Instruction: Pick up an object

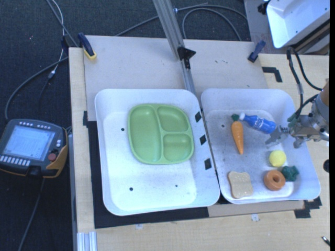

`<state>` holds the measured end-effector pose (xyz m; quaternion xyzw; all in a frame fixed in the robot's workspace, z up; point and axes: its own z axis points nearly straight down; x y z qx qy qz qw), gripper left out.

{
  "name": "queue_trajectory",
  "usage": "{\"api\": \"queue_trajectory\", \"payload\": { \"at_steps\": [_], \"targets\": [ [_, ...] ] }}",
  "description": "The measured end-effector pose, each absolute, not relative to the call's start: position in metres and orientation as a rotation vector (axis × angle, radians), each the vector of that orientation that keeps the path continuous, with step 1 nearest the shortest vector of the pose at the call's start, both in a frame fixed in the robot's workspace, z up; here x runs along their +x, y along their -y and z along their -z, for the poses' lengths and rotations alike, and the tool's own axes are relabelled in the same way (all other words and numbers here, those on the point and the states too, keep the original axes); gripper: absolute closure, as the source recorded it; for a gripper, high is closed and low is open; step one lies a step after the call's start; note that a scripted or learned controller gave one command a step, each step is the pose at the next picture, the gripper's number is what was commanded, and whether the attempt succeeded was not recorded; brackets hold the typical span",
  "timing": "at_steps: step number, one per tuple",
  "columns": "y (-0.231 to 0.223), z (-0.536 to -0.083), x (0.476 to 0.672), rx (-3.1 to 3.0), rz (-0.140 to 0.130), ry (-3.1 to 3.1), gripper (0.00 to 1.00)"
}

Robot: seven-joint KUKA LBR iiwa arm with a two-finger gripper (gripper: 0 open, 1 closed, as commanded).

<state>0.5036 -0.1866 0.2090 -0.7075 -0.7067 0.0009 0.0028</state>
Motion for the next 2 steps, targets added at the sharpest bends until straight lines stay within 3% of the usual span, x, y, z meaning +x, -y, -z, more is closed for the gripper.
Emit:
{"api": "queue_trajectory", "payload": {
  "at_steps": [2],
  "targets": [
    [0.179,-0.115,0.514,-2.217,-0.001,2.219,0.0]
  ]
}}
